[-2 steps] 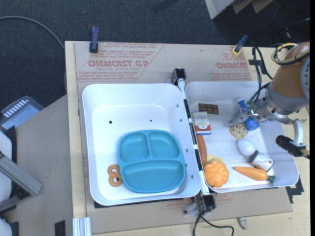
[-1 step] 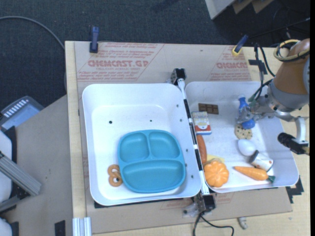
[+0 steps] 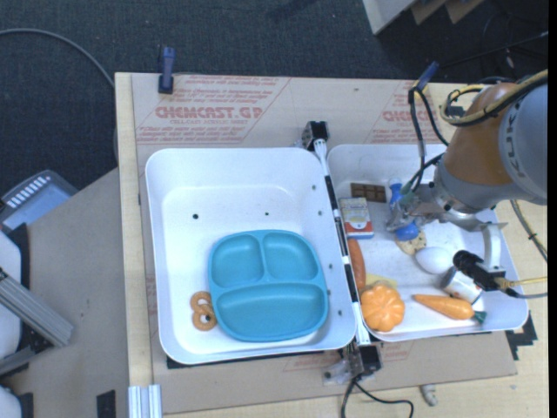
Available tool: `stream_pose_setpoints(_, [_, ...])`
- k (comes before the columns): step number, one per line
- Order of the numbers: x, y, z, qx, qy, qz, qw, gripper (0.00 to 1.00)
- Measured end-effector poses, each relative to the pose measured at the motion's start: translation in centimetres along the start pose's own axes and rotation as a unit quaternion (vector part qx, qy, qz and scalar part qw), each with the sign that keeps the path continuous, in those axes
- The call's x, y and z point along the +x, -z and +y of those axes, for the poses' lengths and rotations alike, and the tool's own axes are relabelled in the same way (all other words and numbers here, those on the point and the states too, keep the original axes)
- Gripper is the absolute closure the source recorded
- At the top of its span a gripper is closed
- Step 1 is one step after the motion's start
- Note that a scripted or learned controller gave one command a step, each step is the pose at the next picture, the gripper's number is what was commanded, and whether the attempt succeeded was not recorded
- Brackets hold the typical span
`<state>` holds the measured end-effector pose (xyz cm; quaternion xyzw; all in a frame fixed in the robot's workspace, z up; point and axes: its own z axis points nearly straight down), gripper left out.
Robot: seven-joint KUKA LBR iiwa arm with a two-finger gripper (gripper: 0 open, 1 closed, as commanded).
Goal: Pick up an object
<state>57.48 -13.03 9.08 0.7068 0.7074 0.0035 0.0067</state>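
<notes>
Camera view: looking down on the gripper point(image 3: 406, 220) hanging low in the right bin point(image 3: 513, 320), near its far left part, just beside a small carton point(image 3: 355, 216) and a chocolate bar point(image 3: 368, 192). Not managing to tell whether open or closed from this angle, with nothing visibly held. Spotting the likeliest target, a white egg point(image 3: 431, 259), lying on the bin floor just on the near side of the gripper, next to a small tan piece point(image 3: 409, 240) too blurred to name. Judging that egg as light, hard, smooth and rounded, so probably sliding or rolling away under an off-centre pinch. Favouring a grip across its narrow middle, coming straight down, squeezing gently. Noting a carrot point(image 3: 444, 306) and a little pumpkin point(image 3: 383, 307) lying nearer the front, both well apart from the gripper. Seeing a blue divided plate point(image 3: 265, 286) and a pretzel point(image 3: 203, 310) sitting in the left bin point(image 3: 174, 172), out of play.
</notes>
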Motion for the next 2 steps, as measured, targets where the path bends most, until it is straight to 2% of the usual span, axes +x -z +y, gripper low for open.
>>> stream_pose_setpoints(1, [8.6,9.4,1.4,0.007,0.000,0.003,1.0000,1.00])
stream_pose_setpoints(2, [11.5,12.5,-2.2,0.008,0.000,0.003,1.0000,1.00])
